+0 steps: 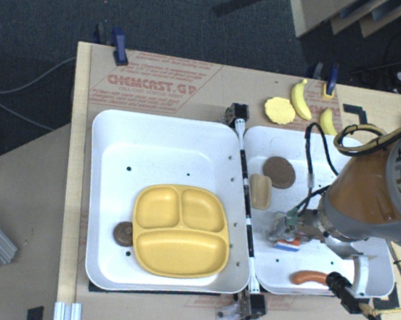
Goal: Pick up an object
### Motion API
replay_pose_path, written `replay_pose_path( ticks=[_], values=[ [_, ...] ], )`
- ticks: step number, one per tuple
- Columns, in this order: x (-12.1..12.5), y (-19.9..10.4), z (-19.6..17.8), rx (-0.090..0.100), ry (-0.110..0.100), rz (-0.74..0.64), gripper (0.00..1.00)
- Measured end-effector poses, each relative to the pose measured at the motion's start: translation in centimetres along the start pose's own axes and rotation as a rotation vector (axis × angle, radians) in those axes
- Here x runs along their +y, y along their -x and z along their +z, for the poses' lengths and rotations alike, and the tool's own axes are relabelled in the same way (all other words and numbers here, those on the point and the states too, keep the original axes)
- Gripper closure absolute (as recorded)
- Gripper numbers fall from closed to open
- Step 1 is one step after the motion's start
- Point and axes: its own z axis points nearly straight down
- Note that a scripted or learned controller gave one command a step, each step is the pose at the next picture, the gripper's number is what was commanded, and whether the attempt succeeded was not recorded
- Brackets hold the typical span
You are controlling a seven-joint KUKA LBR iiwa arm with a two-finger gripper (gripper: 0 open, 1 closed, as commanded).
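The arm (372, 193) reaches over the right bin (383, 278), its gripper (284, 229) low near that bin's left wall. Whether the jaws are parted or closed cannot be told; nothing is seen between them. A brown disc (279, 172) and a tan block (260, 191) lie toward the bin's far left corner, a sausage (307, 278) by its near edge. In the left bin (115, 137), a yellow tray (179, 230) sits with a small brown disc (123, 234) at its left side. On the bench (159, 84), bananas (301, 100) lie beyond the right bin.
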Motion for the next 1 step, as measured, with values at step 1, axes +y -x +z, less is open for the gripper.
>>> replay_pose_path(
  ticks=[1],
  values=[
    [1.39,-9.88,-9.47,0.007,0.007,-0.013,1.0]
  ],
)
